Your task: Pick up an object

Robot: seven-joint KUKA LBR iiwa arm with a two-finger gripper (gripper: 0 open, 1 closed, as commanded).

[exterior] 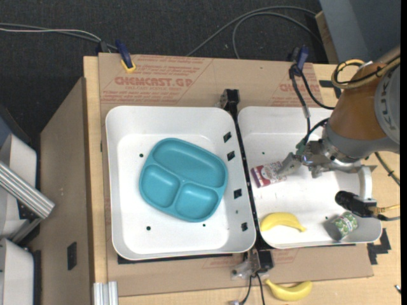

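One object lies at the jaws [287, 164]: a small red-and-white packet [266, 174] in the right bin [280, 122], beside the divider. Jaw state cannot be determined. A sound grasp likely requires centring over the packet, clear of the divider. Away from the packet lie a yellow banana [283, 223] and a green item [342, 225].

Glossy plastic teal plate [183, 179]

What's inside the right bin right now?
The right bin holds a small red-and-white packet near its left wall, a banana at the front, and a greenish wrapped item at front right. The arm covers the bin's right part, hiding whatever lies beneath.
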